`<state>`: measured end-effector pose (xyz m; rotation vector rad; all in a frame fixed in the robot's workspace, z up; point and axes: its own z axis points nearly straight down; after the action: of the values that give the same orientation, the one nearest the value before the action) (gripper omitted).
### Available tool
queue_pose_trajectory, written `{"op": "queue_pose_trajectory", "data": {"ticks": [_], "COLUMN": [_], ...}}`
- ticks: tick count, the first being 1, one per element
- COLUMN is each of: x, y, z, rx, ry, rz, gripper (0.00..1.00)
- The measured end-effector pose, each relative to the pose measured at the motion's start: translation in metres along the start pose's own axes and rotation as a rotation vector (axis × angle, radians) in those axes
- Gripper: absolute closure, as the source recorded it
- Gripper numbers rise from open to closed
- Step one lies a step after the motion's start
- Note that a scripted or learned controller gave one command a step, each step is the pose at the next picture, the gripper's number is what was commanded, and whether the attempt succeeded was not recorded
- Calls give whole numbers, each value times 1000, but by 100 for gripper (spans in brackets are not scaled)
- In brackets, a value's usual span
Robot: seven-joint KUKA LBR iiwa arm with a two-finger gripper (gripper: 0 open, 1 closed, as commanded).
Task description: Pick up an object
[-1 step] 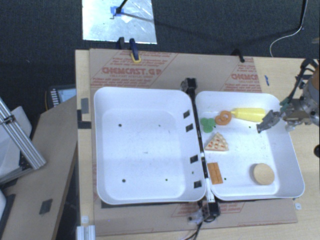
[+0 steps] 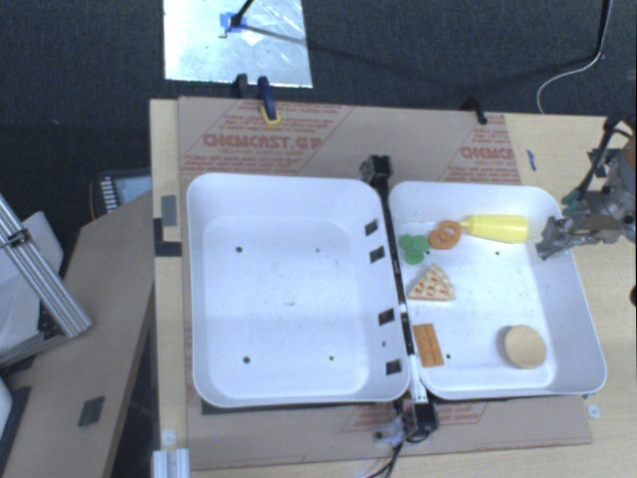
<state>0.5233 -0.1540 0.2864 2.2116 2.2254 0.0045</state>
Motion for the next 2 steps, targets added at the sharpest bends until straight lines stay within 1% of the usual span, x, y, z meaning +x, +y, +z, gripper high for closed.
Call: {"op": "queue_pose_trajectory", "data": {"ticks": [1, 2], "x": [2, 88], "y": [-22, -35], "z": [-173, -255], "rx": [-15, -9], "ry": [-4, 1], "rz": [1, -7], "gripper": [100, 100]}}
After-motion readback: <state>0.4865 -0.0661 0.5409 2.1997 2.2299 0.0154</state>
